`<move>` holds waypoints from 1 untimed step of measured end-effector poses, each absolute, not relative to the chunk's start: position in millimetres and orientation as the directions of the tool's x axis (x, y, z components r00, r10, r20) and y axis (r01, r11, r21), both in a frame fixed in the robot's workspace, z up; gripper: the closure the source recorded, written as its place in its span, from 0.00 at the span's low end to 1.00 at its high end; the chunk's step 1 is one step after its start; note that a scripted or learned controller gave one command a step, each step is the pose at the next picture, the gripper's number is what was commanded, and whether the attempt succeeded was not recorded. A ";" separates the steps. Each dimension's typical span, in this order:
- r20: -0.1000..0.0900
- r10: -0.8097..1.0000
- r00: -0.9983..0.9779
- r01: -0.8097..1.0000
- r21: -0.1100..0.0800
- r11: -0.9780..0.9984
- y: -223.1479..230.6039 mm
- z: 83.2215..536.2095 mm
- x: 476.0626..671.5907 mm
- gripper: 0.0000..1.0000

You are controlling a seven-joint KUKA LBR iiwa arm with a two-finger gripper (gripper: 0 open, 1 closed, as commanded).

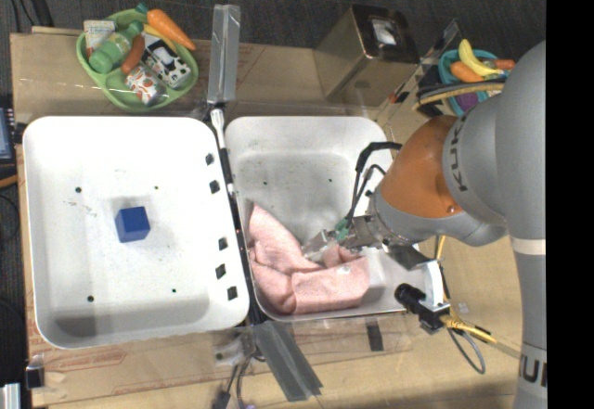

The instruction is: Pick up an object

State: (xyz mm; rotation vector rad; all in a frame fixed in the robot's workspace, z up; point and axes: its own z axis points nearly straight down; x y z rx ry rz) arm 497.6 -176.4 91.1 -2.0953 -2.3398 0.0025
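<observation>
Two-finger gripper [327, 245] reaching down onto crumpled pink cloth [302, 270] lying in near part of right white bin [306, 143]. Claw state: cannot tell. Risk: soft folds slipping out or only edge catching, since fabric is bunching unevenly. Small blue cube [133, 223] sitting in left white bin [56, 143], well apart.

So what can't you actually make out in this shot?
- End effector: open or shut is unclear; it is small and blurs into the pink cloth.
- Pink cloth: its right end lies under the arm's wrist.
- Green bowl, camera view: the labels on its toys are too small to read.
</observation>
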 end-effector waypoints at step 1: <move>-0.001 0.981 -0.191 0.981 0.000 0.191 -119.3 91.3 516.3 0.00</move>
